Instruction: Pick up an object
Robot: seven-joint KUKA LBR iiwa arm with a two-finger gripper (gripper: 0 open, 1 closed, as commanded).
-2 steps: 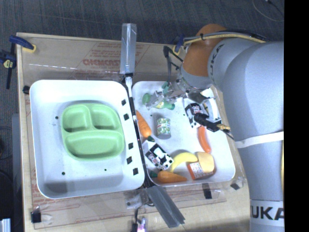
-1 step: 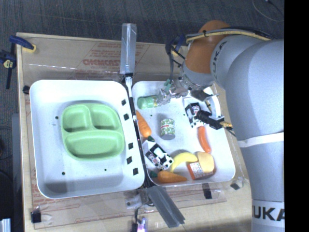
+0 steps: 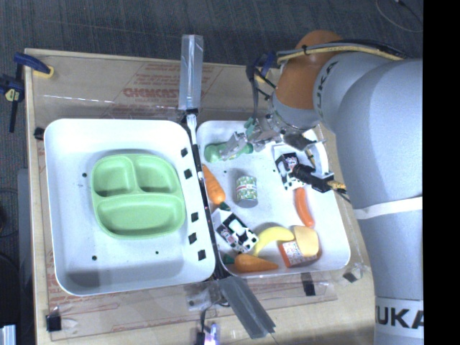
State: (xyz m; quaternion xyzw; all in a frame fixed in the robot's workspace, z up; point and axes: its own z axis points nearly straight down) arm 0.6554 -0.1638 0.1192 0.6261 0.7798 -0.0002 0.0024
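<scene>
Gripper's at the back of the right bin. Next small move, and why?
Probably a short descent. The gripper sits at the far end of the right bin, right by a green object, with nothing visibly between its fingers. Lowering onto that green piece looks like the closest pick; the can stands further off.

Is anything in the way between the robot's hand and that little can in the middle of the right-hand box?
Nothing visible blocks it. The gripper sits at the far end of the right bin, by a green object. The small can stands alone on bare floor just nearer the camera; the carrot lies off to its left.
</scene>
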